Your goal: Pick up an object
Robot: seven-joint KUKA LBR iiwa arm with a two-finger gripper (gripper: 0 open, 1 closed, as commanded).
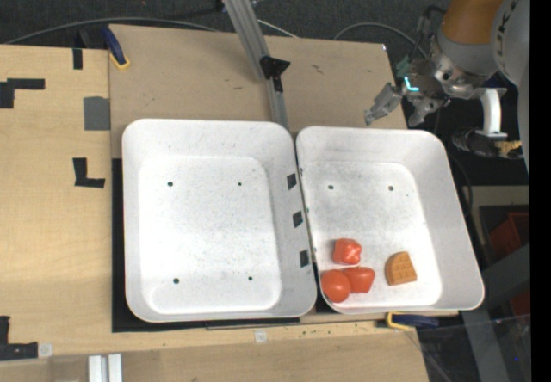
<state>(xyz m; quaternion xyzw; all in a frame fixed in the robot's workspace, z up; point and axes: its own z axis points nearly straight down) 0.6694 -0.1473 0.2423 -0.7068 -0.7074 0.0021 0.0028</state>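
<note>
Grey arm (482, 19) beyond right bin (430, 157), gripper (398, 109) fingers spread, pinching nothing, red pieces (347, 268) and biscuit (400, 268) in bin

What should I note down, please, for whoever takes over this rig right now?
Pincer: above the far edge of the right bin, nothing visible between its fingers.
Objects: three red pieces and a tan waffle-like block lie in the right bin's near part.
Done: no object lifted.
Left: descend on one, grasp, raise. The tan block stands apart, probably the easiest pick.
</note>
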